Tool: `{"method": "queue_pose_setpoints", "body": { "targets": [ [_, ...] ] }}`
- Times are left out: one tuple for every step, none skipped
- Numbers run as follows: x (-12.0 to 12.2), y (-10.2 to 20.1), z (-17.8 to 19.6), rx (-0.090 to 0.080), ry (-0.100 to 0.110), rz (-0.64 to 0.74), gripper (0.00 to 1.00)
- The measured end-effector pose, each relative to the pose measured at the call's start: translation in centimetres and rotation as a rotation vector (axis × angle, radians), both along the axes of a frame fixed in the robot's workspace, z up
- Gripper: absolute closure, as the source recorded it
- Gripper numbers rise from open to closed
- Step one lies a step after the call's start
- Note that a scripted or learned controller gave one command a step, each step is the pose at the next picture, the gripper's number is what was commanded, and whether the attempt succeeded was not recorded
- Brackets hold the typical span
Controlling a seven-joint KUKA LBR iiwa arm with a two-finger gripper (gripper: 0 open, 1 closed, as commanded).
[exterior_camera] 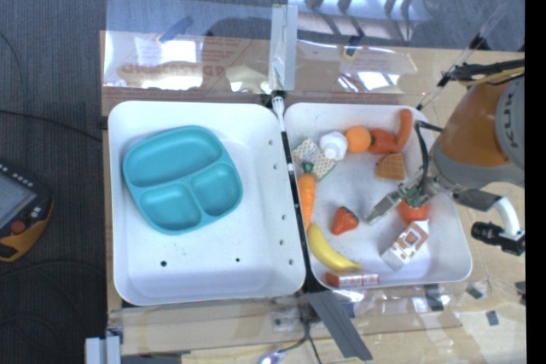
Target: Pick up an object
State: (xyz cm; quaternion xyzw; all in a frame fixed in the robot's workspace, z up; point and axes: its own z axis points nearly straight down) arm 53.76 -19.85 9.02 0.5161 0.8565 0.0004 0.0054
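We record 2 white bins side by side. Left bin (pixel 171 273): 1 teal divided plate (pixel 182 178). Right bin (pixel 444 268): 1 banana (pixel 327 250), 1 carrot (pixel 306 197), 1 strawberry (pixel 344 221), 1 orange ball (pixel 358 139), 1 red-orange sausage-shaped piece (pixel 396 133), 1 brown wedge (pixel 392 166), 1 small carton (pixel 404 244). The gripper (pixel 401 202) reaches in from the right, low over the right bin beside a small red item (pixel 415 210). We cannot tell whether its jaws are parted or closed, nor whether anything sits between them.
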Motion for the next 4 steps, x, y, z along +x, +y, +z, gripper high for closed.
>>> {"method": "queue_pose_setpoints", "body": {
  "targets": [
    [-2.1,1.6,0.1,-0.004,-0.006,-0.018,0.00],
    [-4.3,-1.7,0.2,0.009,-0.012,-0.098,0.00],
    [6.2,0.3,-0.1,0.001,-0.002,-0.170,0.00],
    [11.8,4.2,-0.3,-0.004,0.043,-0.380,0.00]
  ]
}}
